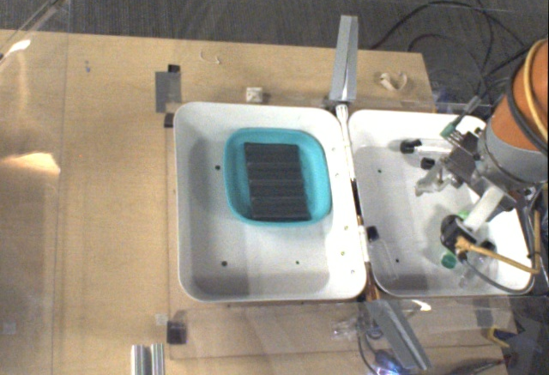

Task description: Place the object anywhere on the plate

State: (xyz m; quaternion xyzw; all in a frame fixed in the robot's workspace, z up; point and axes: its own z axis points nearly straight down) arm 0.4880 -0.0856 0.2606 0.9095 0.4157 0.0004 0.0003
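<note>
A teal plate (319, 180) with rounded corners lies in the left white bin (206, 262). A black ribbed rectangular object (274, 182) rests flat on the middle of it. My gripper (418, 154) hangs over the right bin (390, 266), well to the right of the plate. Its two black-tipped fingers (410, 144) stand apart, open, with nothing between them. The grey arm with its orange band (527, 103) comes in from the right edge.
A small green piece (448, 260) sits near the front of the right bin, close under the wrist. A grey metal post (346, 60) stands behind the rim where the two bins meet. Cables trail at the back right.
</note>
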